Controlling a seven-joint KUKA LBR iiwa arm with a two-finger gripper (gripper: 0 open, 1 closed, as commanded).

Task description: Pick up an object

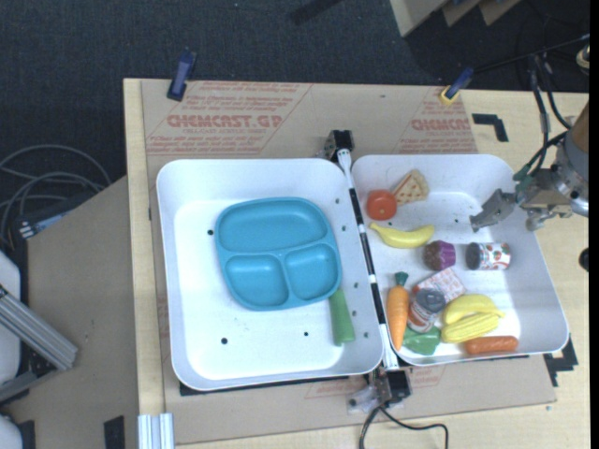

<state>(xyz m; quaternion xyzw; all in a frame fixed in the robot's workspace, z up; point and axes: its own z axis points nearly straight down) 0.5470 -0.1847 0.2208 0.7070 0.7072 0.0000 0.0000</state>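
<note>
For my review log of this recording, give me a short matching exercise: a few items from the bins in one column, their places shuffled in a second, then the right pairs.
Things:
1. blue divided plate
2. green stick
3. carrot
4. red tomato

Places:
A. right bin, far end, beside the cracker wedge
B. left bin, middle
C. right bin, along its left wall
D. left bin, near its right wall, just off the plate's corner

Pairs: 1-B, 2-D, 3-C, 4-A

A grey metal gripper [505, 211] with angular fingers and dark cables trailing above.
</note>
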